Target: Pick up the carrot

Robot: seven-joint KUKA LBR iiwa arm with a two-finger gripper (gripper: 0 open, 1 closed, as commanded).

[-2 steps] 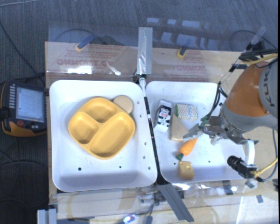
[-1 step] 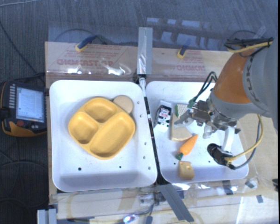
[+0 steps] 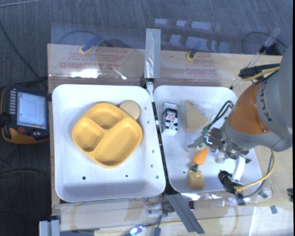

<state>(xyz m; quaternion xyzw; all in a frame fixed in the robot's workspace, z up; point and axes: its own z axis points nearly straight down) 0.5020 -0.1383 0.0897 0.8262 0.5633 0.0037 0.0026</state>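
Note:
The carrot [image 3: 200, 157] is small and orange, with a green top pointing toward the near side. It lies in the right bin [image 3: 179, 181], near the bin's middle. My gripper [image 3: 214, 144] hangs over the right bin, directly beside and slightly above the carrot's orange end. The arm's grey wrist and orange band [image 3: 248, 117] cover the bin's right part. From this height I cannot make out whether the carrot is touched or held.
A tan block [image 3: 196, 181] lies just in front of the carrot's green top. Farther back are a tan wedge [image 3: 196, 114] and a small white printed box [image 3: 170, 119]. The left bin [image 3: 69, 181] holds a yellow divided plate [image 3: 107, 134] and a round tan piece [image 3: 131, 109].

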